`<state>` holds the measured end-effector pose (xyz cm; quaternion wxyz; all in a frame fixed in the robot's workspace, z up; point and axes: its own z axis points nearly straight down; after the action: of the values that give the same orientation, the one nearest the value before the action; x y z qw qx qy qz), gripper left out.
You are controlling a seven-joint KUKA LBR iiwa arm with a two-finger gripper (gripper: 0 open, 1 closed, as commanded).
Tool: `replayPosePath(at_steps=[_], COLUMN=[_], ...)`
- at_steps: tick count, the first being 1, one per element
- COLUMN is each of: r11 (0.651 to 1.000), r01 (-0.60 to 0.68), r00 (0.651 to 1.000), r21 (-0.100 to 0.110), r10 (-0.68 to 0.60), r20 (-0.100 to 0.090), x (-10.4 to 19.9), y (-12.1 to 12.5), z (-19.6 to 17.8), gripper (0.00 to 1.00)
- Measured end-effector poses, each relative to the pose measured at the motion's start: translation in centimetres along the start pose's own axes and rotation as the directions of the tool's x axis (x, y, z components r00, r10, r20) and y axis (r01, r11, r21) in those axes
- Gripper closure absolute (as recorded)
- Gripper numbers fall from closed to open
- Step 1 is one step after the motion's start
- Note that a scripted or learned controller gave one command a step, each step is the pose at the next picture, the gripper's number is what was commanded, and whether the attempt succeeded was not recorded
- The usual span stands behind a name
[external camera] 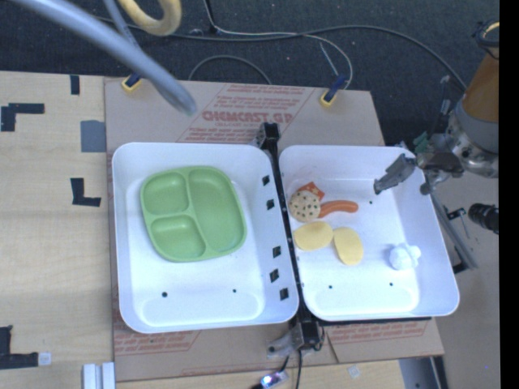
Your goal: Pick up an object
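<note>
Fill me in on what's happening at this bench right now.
A grey robot arm with an orange band reaches in from the right, its tool above the right bin's upper right corner, holding nothing. That bin holds a cookie, a hot dog, two yellow pieces and a small white object. The left bin holds a green divided plate.

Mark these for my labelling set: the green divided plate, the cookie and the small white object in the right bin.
Green divided plate (193,213), camera view, on the central dividers.
Cookie (304,207), camera view, on its speckled face.
Small white object (401,256), camera view, on its middle.
</note>
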<state>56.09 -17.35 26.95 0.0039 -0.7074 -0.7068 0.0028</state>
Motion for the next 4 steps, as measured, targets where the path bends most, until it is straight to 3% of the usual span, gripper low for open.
replayPosePath(at_steps=[1, 4], r11=[1.000, 1.000], r01=[0.002, 0.002], r00=[1.000, 1.000], r21=[-0.008, -0.001], r10=[-0.002, -0.002], r20=[0.002, 0.000], x=[0.0, 0.7], y=[0.2, -0.5], z=[-0.4, 16.9], gripper=[0.00, 0.00])
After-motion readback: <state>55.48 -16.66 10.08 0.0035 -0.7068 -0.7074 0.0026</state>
